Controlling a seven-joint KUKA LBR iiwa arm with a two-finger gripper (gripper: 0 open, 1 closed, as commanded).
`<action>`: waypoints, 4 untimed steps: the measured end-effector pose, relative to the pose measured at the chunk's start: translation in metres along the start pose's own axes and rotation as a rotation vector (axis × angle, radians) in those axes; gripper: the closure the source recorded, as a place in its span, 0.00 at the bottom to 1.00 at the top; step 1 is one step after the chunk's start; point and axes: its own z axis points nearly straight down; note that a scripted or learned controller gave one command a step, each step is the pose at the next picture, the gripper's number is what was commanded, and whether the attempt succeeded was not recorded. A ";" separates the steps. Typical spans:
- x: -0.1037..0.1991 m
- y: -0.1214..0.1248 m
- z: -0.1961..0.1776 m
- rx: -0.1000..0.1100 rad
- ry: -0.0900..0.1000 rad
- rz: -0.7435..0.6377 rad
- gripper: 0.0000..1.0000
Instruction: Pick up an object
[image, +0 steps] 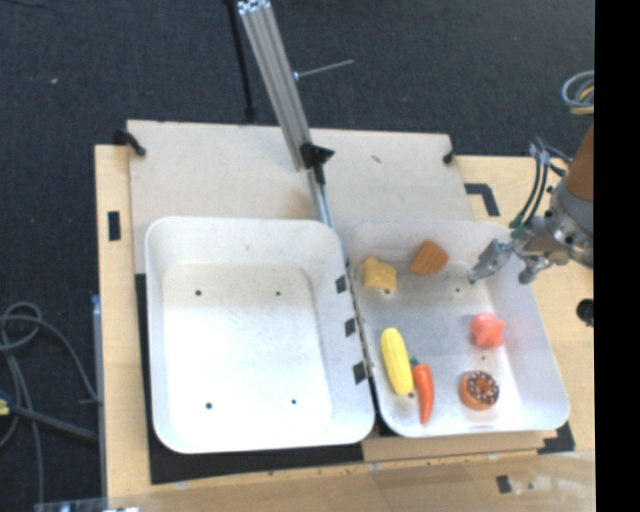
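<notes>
The right bin (535, 330) holds several toy foods: a yellow cheese wedge (378, 275), an orange-brown bread piece (429, 258), a pink-red fruit (487, 329), a yellow corn cob (396, 361), an orange carrot (423, 391) and a chocolate doughnut (479, 389). My gripper (508, 258) hangs over the bin's upper right corner, its fingers spread apart with nothing between them. It is right of the bread piece and above the pink fruit.
The left bin (245, 330) sits beside the right one. A slanted metal pole (285, 95) rises from the back of the bench between the bins. Cables (30, 350) lie on the dark floor at the left.
</notes>
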 end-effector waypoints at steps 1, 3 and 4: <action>-0.004 0.001 0.043 0.000 0.000 0.001 0.00; -0.004 0.008 0.072 -0.008 -0.002 0.001 1.00; -0.007 0.012 0.027 -0.009 -0.002 -0.003 1.00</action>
